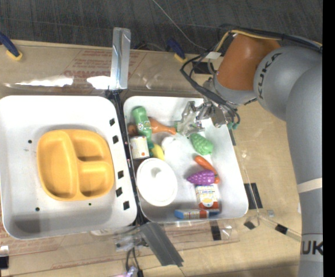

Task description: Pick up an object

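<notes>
Grey arm (pixel 294 97) bent, wrist downward

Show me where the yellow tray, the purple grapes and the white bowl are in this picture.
yellow tray (pixel 75 164): camera view, on the ridge between its compartments.
purple grapes (pixel 202 178): camera view, on the middle of the bunch.
white bowl (pixel 156 182): camera view, on the middle of its white surface.

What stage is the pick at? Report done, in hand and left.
Done: the arm has reached into the right bin, and the gripper sits low at its far end, near the green toy. In hand: nothing visible between the fingers. Left: the whole grasp and lift. The toys, the white bowl and the bottle all lie in the bin; the yellow tray sits in the left bin.
</notes>
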{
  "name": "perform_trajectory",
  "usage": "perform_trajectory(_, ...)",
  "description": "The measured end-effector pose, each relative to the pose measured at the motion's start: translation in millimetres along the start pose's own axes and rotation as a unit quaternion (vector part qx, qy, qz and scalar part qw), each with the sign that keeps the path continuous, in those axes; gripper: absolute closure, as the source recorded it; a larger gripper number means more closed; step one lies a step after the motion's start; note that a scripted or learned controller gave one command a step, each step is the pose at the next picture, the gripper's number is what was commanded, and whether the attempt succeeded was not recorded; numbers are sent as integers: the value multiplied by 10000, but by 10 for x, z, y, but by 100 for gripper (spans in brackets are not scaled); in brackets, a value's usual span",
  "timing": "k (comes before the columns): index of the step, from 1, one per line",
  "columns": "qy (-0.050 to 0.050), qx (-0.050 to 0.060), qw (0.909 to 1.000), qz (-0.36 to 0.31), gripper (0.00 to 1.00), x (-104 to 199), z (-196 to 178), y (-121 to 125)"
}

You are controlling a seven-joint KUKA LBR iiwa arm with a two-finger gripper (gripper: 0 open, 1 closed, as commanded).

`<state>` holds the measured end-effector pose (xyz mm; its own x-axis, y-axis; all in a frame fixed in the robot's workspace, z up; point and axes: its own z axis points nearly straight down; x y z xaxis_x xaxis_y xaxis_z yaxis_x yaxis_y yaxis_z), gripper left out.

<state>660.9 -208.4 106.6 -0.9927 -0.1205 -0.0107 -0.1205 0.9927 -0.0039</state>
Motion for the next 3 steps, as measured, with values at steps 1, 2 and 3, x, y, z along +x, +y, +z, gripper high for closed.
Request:
perform_trajectory(1,-19,15,9945,1050,100,33,-1784,-31)
perform_trajectory(2,54,-21,9985,553,100,195,-1511,398)
perform_trajectory(3,35,-11,9986,536,100,179,-1630,402)
